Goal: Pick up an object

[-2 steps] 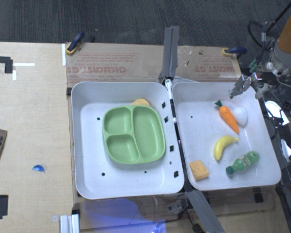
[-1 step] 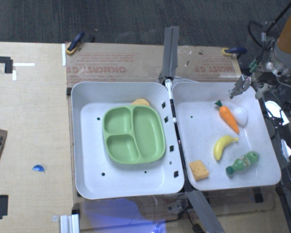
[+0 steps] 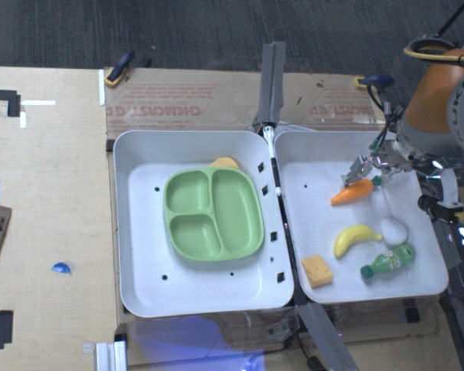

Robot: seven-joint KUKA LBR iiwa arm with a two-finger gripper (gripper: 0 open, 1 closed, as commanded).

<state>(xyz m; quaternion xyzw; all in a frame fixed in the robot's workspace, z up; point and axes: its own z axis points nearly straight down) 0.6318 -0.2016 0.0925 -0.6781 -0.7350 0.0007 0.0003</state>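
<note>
1. Pale wood covers the counter [image 3: 46,207], with two white bins side by side near its right edge: a left bin [image 3: 131,230] and a right bin [image 3: 294,230].
2. A green tray [image 3: 214,212] fills the middle of the left bin, with a yellowish item [image 3: 225,162] peeking out behind its far rim.
3. In the right bin lie a carrot [image 3: 352,192] toward the far side, a banana [image 3: 356,238] mid-bin, a sponge [image 3: 317,271] at the near edge, a bottle [image 3: 388,261] near the right corner, and a white lump [image 3: 394,229] just beside the bottle.
4. The gripper [image 3: 369,168] sits at the carrot's far end, apparently touching it. Whether its fingers are apart or clamped on the carrot I cannot tell; the metal parts blur together.
5. Risk, as I judge it: the contact is at the carrot's tip, not its middle, so a lift could let it pivot and slip out.
6. The tapered, smooth carrot could also squirt sideways as the fingers close.
</note>
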